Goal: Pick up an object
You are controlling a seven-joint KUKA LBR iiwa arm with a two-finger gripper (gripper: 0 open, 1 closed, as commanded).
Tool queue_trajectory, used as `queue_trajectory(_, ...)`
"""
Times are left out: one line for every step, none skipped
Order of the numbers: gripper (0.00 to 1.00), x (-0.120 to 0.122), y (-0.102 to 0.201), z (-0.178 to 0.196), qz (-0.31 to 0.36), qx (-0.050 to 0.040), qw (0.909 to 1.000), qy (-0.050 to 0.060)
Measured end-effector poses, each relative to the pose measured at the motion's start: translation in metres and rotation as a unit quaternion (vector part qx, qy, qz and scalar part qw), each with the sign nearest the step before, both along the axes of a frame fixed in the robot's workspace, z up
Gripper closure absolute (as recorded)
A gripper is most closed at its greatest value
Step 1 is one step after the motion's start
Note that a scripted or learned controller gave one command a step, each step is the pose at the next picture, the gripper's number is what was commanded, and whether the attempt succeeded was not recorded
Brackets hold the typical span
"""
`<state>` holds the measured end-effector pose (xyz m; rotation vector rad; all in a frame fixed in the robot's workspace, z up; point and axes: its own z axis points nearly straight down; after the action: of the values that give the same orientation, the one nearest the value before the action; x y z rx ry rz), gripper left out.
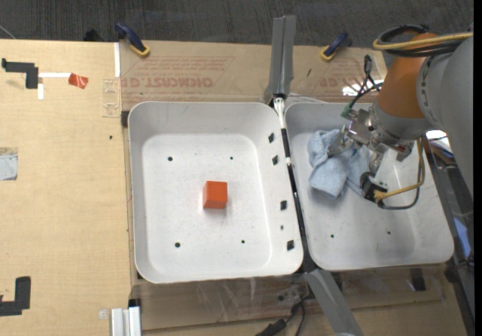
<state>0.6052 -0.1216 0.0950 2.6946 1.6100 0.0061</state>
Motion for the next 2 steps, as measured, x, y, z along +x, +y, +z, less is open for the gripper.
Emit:
queue_trajectory(0.00, 0.0529, 0.0048, -0.0015, 0.114, -0.0010, 0.9935, 0.005)
queue_trajectory(1.00, 0.0534, 0.0044, 0.0082, 0.113, -0.0005, 0.9936, 0.004)
